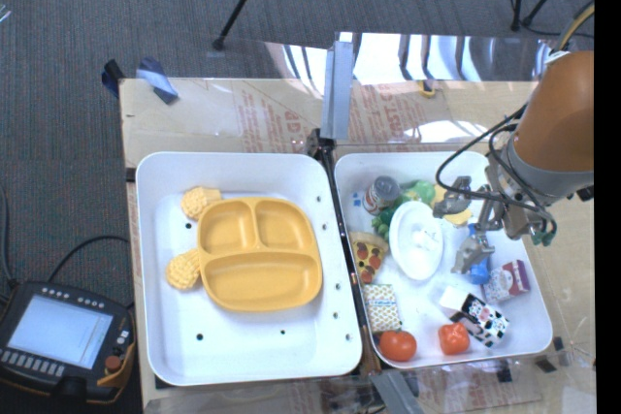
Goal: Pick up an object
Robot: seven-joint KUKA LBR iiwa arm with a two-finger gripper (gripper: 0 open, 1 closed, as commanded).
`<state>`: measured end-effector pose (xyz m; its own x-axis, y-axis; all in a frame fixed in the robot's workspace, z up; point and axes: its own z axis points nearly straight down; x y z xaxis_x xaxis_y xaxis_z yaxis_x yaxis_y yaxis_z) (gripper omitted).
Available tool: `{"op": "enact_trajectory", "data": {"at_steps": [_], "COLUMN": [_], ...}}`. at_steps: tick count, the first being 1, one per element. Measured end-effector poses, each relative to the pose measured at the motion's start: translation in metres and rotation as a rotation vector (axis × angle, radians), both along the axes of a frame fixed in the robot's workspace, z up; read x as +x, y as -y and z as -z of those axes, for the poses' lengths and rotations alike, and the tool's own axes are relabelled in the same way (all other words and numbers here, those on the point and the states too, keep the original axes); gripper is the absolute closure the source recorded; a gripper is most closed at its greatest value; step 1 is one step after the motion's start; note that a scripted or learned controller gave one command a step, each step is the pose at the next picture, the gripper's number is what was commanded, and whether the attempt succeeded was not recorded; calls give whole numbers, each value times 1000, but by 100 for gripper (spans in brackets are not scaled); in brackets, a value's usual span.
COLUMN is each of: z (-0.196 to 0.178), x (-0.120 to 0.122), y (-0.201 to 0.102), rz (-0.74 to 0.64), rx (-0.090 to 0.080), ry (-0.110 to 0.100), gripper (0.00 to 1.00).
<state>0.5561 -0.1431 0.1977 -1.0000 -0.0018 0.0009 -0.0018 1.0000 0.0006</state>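
The bench carries two white bins side by side, and their contents explain where the arm is working. The left bin (155, 305) holds a yellow divided plate (260, 252) with two yellow waffle-like toys (199, 202) tucked against its left edge, flat things that offer little to pinch. The right bin (539, 305) is crowded with small toys: a white dish (417, 242) near the middle, a pizza slice (367, 257), a small box (382, 307), two red tomatoes (398, 345) along the front wall, a black-and-white cube (483, 318) and a little red-and-white carton (508, 281). The arm (558, 121) leans in over this bin's right half, likely because that is where graspable pieces lie. The gripper (475, 247) hangs just right of the dish; whether it is spread or pinching anything cannot be told from this slant. No toy can be seen lifted off the bin floor, so the pick looks not yet done.
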Motion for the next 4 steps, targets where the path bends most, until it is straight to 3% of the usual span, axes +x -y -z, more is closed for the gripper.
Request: {"op": "enact_trajectory", "data": {"at_steps": [1,2,3,4], "z": [112,111,110,110], "x": [-3,-28,1,29], "y": [70,58,65,45], "rz": [32,63,9,52], "rx": [2,1,0,1], "ry": [-3,0,2,4], "gripper": [0,0,0,0]}}
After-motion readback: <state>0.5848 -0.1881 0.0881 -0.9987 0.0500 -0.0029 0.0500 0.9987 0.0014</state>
